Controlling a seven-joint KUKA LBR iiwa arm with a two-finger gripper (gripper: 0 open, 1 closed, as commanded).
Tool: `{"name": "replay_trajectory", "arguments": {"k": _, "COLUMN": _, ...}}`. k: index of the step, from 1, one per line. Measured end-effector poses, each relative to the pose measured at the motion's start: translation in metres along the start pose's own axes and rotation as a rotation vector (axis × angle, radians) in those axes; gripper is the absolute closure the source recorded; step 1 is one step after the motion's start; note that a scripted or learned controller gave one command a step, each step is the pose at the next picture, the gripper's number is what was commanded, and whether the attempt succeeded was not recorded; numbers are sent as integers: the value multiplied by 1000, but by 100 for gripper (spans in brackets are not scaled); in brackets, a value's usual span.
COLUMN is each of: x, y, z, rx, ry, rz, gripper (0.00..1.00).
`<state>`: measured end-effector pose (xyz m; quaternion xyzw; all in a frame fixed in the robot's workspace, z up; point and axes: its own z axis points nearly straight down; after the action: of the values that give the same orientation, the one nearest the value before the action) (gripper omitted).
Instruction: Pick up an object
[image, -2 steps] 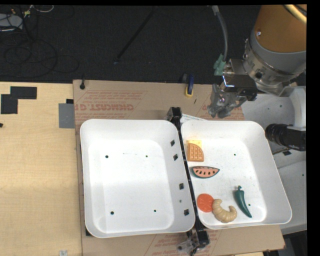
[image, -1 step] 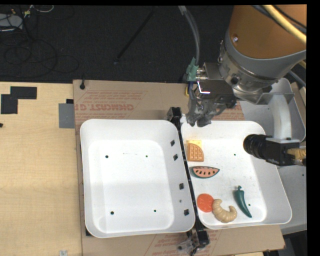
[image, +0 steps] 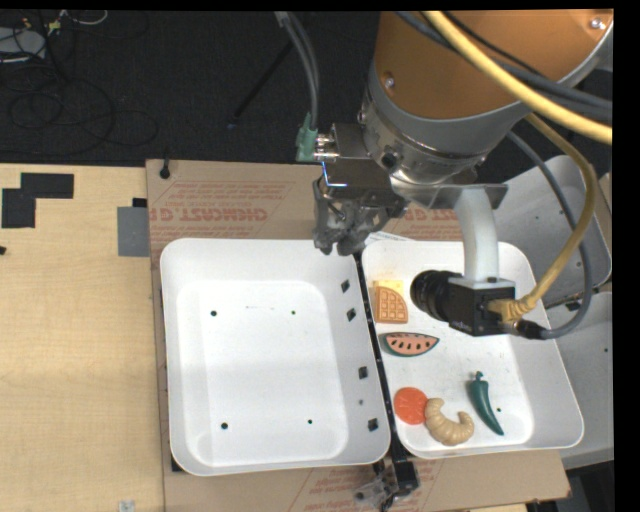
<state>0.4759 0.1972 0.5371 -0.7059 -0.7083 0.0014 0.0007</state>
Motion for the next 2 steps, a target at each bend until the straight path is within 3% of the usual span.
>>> {"name": "replay_trajectory", "arguments": {"k": 1, "x": 0, "y": 0, "z": -9, "rx": 5, "ry": -2, "rz": -5, "gripper": 100}}
{"name": "replay_trajectory", "arguments": {"k": 2, "x": 14, "y": -1, "z": 118, "rx": 11, "ry": -5, "rz": 0, "gripper": 100}}
